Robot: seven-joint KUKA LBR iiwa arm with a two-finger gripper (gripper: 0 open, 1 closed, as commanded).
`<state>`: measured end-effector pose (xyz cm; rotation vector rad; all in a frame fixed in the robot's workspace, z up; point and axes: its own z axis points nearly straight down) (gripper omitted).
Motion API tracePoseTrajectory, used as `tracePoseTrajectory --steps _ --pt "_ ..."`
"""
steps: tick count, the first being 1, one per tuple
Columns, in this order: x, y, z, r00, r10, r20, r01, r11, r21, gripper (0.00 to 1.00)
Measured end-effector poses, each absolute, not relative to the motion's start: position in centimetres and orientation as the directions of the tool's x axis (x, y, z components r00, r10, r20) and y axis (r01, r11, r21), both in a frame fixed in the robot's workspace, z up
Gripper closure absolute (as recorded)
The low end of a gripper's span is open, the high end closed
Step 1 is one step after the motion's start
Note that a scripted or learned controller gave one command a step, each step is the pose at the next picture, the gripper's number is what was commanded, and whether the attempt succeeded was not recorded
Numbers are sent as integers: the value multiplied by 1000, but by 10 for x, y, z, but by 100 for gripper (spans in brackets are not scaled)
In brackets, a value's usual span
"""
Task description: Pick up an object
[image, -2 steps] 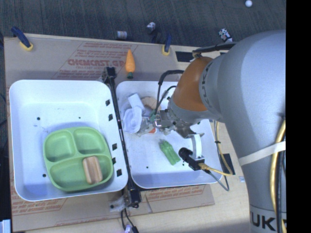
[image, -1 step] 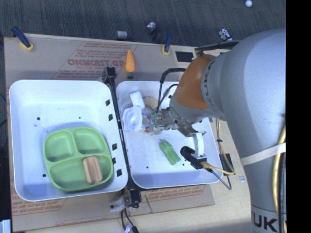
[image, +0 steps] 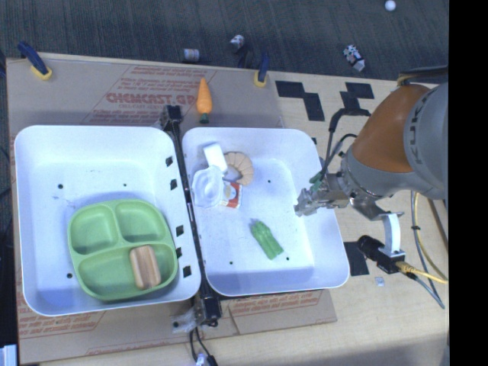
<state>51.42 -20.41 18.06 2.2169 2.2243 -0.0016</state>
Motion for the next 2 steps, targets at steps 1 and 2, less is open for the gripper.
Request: tracePoseTrajectory --steps 1,2 --pt "479 -198 211 -4 1000 1 1000 4 -1 100" --pt "478 -189 254 -5 1000 -2 1000 5 3 100"
